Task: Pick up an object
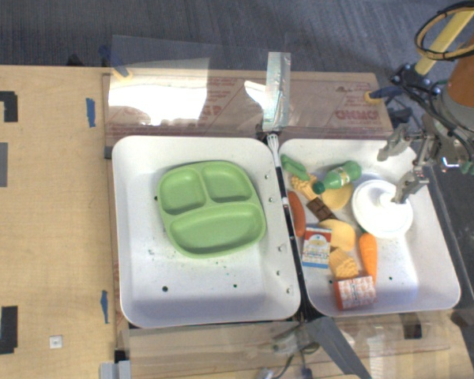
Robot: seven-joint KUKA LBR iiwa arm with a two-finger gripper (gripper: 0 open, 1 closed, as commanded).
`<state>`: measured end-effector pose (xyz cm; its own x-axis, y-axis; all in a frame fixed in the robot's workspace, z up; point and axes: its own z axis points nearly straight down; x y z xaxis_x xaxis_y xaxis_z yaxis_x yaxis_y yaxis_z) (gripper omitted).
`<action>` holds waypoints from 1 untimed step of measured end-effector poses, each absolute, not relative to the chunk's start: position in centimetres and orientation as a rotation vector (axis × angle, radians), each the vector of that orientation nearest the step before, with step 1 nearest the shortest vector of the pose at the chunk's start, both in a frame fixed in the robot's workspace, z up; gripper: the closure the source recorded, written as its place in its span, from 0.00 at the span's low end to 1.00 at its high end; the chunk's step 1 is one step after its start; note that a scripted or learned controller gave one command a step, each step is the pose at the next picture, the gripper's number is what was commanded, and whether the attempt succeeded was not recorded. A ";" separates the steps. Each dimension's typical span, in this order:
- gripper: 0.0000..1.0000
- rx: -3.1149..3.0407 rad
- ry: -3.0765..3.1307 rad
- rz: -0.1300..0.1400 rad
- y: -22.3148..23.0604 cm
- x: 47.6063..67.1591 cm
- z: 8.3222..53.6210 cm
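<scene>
The right bin (438, 287) holds several toy foods. Among them are a white round dish (381, 210), a green bottle (338, 177), an orange carrot (367, 253), a red can (355, 292), a red sausage (297, 212) and a small printed box (316, 250). My gripper (390, 177) hangs over the bin's upper right part, just above the far edge of the white dish. It is open, its two fingers spread apart with nothing between them. One fingertip (398, 197) is at the dish's top rim.
The left bin (134, 290) holds a green divided plate (212, 207). A raised divider (277, 93) stands at the back between the bins. Yellow and blue cables (446, 34) trail from the arm at the upper right.
</scene>
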<state>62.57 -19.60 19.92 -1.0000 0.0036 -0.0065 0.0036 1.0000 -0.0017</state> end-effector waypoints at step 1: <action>0.00 -0.098 3.128 -0.002 -18.0 64.9 11.6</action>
